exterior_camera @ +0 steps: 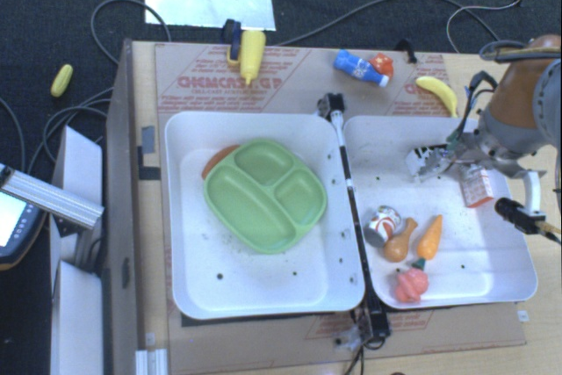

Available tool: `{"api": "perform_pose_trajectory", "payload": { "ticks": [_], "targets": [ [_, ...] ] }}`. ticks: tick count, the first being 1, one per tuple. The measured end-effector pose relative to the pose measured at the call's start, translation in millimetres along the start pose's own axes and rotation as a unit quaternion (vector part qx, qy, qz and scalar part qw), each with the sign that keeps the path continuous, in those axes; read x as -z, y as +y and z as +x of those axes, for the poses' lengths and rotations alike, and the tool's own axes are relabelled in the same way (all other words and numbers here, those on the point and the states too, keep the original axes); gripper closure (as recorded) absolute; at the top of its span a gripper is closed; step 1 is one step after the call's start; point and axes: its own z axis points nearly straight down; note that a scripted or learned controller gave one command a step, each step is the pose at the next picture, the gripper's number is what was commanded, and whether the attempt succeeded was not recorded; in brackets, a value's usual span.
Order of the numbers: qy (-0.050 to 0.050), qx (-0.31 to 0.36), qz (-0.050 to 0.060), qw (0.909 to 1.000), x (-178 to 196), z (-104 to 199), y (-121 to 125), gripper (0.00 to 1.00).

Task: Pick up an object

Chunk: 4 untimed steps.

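My gripper (428,161) hangs low over the back of the right bin (514,272), at the end of the grey arm (518,114) that comes in from the right. Just to its right a small red and white carton (476,187) lies on the bin floor, partly under the wrist. Nearer the front of this bin lie a silver and red can (382,224), a tan drumstick-shaped toy (400,241), an orange carrot (429,236) and a pink strawberry (410,284). All of these are apart from the gripper.
The left bin (202,277) holds a green divided plate (265,193) with an orange thing (218,161) tucked under its back left edge. Behind the bins on the cardboard lie a yellow bottle (251,54), a blue bottle (360,67) and a banana (438,92).
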Motion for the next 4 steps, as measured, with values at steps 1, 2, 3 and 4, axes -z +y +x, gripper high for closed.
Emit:
{"api": "perform_pose_trajectory", "payload": {
  "ticks": [1,2,3,4],
  "targets": [
    [-0.004,-0.003,0.001,1.0000,35.2,-3.9,-56.0,0.00],
    [-0.003,-0.003,0.002,1.0000,-0.8,-3.2,-99.3,0.00],
    [-0.004,-0.002,0.000,1.0000,10.3,-3.4,-98.0,1.00],
    [-0.004,-0.002,0.000,1.0000,10.2,-3.4,-98.0,0.00]
  ]
}}
